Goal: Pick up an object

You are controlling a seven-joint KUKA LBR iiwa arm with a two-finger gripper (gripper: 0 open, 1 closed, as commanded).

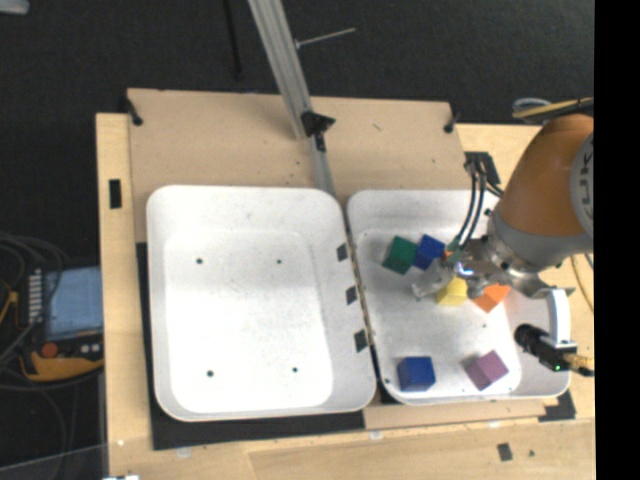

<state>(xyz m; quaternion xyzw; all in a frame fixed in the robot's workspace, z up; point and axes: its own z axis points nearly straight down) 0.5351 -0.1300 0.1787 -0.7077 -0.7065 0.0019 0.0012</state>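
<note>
You are looking down on a pale wooden counter (pixel 250 138) that carries two shallow white plastic bins side by side. The left white bin (pixel 250 298) sits wide and flat, and the right white bin (pixel 400 218) holds all the loose pieces.

The grey arm with the orange band (pixel 545 193) reaches in from the right and bends down over the middle of the right bin. Its tool (pixel 450 276) sits low among a tight cluster of blocks. You cannot tell from this angle whether the tool is spread or pressed together, since the wrist and cables hide it.

Just beside the tool you see a small yellow block (pixel 453 292), touching or nearly touching the tool's tip. An orange block (pixel 489 296) lies just to its right, partly under the wrist. A small blue cube (pixel 431 249) sits just above the tool, and a green cube (pixel 400 255) rests next to that one on its left.

Well apart from that cluster, near the front edge of the right bin, a second blue cube (pixel 416 372) sits toward the bin's left corner, and a purple cube (pixel 487 369) lies to its right.

A slanted grey metal post (pixel 285 58) rises from the back of the counter between the bins.
</note>
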